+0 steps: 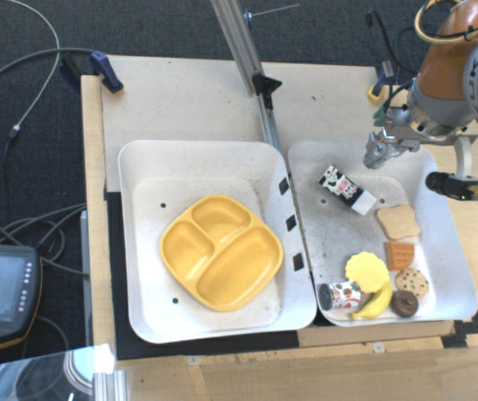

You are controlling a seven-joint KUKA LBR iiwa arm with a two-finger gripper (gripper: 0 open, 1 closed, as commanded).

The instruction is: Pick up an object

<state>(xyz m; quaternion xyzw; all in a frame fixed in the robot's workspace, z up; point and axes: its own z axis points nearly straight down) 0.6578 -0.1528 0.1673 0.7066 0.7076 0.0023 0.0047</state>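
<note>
While the task remains undone, the left bin (139, 307) bears a yellow divided plate (221, 251), and the right bin (448, 224) holds every candidate object. The arm (452, 61) stands over the right bin's far corner, its gripper (378, 155) raised above the bin floor with nothing between its fingers; whether they are spread or pressed together cannot be told. Nearest it lies a black-and-white carton (347, 189). Toward the near edge lie a bread slice (398, 221), banana (376, 301), small can (340, 295), cracker (399, 254), cookie (411, 282) and chocolate doughnut (404, 304). Descent, grasp and lift all remain.
</note>
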